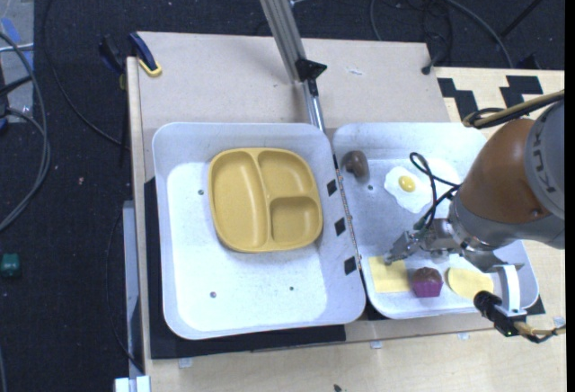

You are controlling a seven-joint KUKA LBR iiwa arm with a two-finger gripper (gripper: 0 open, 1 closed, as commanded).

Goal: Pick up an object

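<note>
Nearest the front edge of the desk (377,75), the right bin (377,143) carries several toy foods along its front wall. A purple, plum-like piece (427,282) sits there between a flat yellow cheese slice (388,278) toward the bin's front left corner and a pale yellow round piece (467,280) on its other side, partly hidden by the arm. The purple piece lies free on the bin floor, just beside the cheese slice, and nothing grips it.

Just behind these, the gripper (402,248) hangs low over the middle of the right bin, above the cheese slice's back edge. Whether its jaws are spread or pressed together cannot be told from this slant; nothing shows between them. The grey arm (512,192), with its orange band, comes in over the bin's right side, and a black cable loops off it.

Farther back in the same bin lies a toy fried egg (406,184), white with a yellow yolk, partly under the cable. A small brown rounded object (357,164) rests near the back left corner, close to the wall shared with the other bin.

The left bin (180,228) holds a yellow divided plate (266,199) with three compartments, set toward its back right part.

Beyond both bins, a grey metal pole (278,8) slants up from the back of the desk.
</note>
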